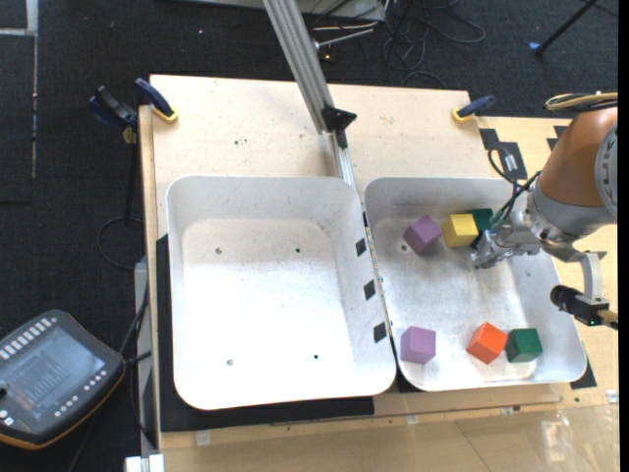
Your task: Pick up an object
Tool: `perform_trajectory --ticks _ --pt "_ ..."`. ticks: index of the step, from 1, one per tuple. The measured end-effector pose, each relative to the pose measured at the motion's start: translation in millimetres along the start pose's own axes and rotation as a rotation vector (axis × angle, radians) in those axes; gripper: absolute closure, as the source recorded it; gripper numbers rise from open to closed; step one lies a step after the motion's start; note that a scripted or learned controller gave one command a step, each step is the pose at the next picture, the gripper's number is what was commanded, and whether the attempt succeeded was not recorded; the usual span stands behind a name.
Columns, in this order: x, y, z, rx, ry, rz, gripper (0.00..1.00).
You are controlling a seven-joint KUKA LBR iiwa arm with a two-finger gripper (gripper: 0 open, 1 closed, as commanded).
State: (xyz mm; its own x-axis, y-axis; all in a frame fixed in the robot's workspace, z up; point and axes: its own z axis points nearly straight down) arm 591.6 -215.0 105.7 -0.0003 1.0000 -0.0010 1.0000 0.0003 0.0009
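Note:
The right bin (447,190) holds several small blocks. A purple block (423,234) and a yellow block (459,230) lie side by side near its back. A dark green block (482,219) sits just behind the yellow one, partly hidden by the gripper. Near the front lie another purple block (418,344), an orange block (486,343) and a green block (524,344). My gripper (486,254) hangs low in the bin just right of the yellow block, its tips pointing down-left. Nothing shows between the fingers.
The left bin (197,205) stands beside the right one on the wooden bench. A slanted metal rail (300,52) runs down to the gap between the bins. A teach pendant (49,377) lies off the bench at lower left.

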Motion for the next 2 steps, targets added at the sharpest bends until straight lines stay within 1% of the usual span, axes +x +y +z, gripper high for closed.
perform_trajectory --ticks 1,2 --pt "6 2 -45 -0.005 -0.001 -0.003 1.0" --pt "5 4 -99 -0.007 -0.002 -0.003 1.0"
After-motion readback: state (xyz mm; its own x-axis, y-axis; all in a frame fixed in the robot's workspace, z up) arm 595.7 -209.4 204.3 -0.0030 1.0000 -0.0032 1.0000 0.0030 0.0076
